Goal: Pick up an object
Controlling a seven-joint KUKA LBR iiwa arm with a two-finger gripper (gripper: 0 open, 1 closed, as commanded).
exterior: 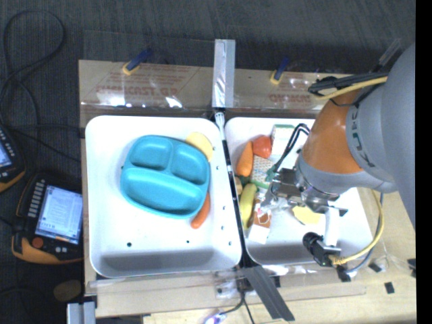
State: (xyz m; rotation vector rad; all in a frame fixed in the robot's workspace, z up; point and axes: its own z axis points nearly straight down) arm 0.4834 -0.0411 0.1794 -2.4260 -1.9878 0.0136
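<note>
Bench: two white bins (94, 181) | one blue tray (165, 174) | pincer (277, 198) low

Dark grey carpeted floor (283, 12) surrounds the tabletop (391, 275), a light wooden board. A clear plastic sheet (155, 83) lies along its far edge, pinned by two blue-and-yellow clamps (137, 61), with a strip of silver tape (224, 73) between them. Black cables (34, 32) loop across the floor at left, near a handheld control pendant (50, 218) with a lit screen
</note>
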